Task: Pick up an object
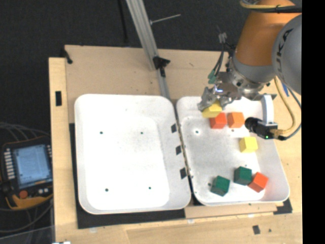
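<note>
My gripper (214, 101) hangs over the far left corner of the right bin (203, 151). A yellow block (212, 111) sits right at its tip, partly covered by it; whether it is gripped cannot be made out. Just in front lie a red block (218, 120) and an orange block (235, 119), side by side. A second yellow block (248, 144) lies further toward the bin's right wall. Near the front edge rest two green blocks (220, 185) (242, 175) and another red block (258, 181).
The left bin (124, 151) stands beside the right one, its rim touching along the middle. A metal pole (147, 39) slants up from between the bins at the back. A black cable fitting (260, 126) hangs off the wrist over the right bin.
</note>
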Robot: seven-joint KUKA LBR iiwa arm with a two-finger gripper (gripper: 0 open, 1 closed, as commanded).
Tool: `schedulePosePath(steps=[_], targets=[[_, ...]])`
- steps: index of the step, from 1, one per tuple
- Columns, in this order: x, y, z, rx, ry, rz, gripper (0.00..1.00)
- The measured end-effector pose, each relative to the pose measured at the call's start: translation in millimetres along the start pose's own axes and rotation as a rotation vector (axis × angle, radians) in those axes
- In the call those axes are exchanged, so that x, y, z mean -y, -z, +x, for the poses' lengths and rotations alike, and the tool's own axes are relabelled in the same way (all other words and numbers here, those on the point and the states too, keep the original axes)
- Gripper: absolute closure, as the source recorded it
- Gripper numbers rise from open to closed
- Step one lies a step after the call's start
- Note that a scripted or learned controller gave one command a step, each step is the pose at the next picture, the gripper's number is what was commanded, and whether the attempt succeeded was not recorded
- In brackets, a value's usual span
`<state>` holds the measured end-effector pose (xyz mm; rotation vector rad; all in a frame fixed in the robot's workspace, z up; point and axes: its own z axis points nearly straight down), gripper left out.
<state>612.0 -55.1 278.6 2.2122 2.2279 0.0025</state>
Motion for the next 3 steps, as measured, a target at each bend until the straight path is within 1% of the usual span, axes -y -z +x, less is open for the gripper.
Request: schedulePosePath(steps=[1, 2, 3], targets=[[-5, -9, 40, 0.001, -0.003, 0.004, 1.0], [-9, -28, 91, 0.0, -0.002, 0.006, 1.0], [-18, -23, 142, -0.001, 0.0, 0.002, 1.0]])
